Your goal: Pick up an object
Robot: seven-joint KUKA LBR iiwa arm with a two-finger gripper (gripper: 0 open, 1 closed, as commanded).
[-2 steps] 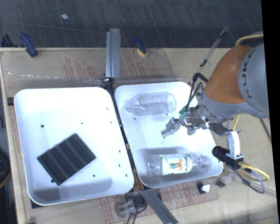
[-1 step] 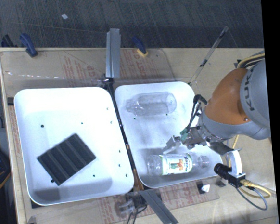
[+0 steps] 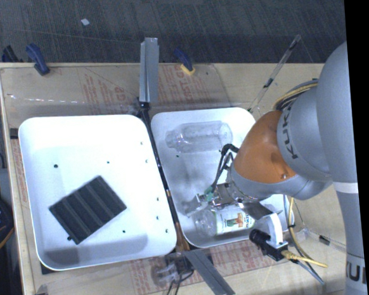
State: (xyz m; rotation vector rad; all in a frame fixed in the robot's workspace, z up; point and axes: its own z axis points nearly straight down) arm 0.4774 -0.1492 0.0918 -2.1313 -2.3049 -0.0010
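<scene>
A clear plastic bottle (image 3: pixel 198 137) lies on its side at the far end of the right bin (image 3: pixel 174 176). A second clear bottle with a white, green and orange label (image 3: pixel 230 222) lies along that bin's near wall. My gripper (image 3: pixel 209 198) hangs low in the right bin, just above and left of the labelled bottle, close to its top end. The orange wrist band and grey arm hide the bin's right half. A black ribbed flat panel (image 3: pixel 87 208) lies at a slant in the left bin (image 3: pixel 44 142).
A grey metal bar (image 3: pixel 148 70) stands at the far seam between the bins and another bracket (image 3: pixel 204 272) at the near seam. Blue clamps (image 3: pixel 37 58) grip the bench's far edge. Cables and yellow ties (image 3: pixel 301 255) trail near the arm's base.
</scene>
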